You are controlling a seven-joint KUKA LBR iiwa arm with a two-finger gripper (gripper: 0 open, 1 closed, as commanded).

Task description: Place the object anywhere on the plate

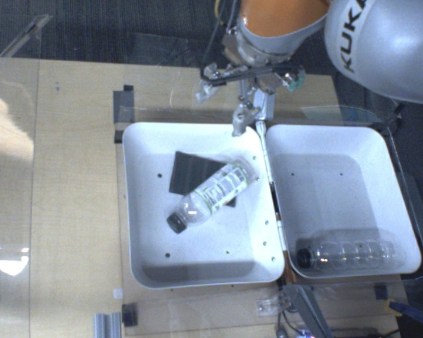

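A clear plastic bottle (213, 191) lies on its side in the left bin (146, 259), its black cap pointing front-left. Its upper half rests across a flat black square plate (187, 170) on the bin floor. My gripper (249, 124) hangs over the back rim where the two bins meet, above and to the right of the bottle and apart from it. It is open with nothing between its fingers.
A second clear bottle (347, 253) with a black cap lies along the front wall of the right bin (381, 153). The divider between the bins runs just under the gripper. The grey arm with its orange band fills the upper right.
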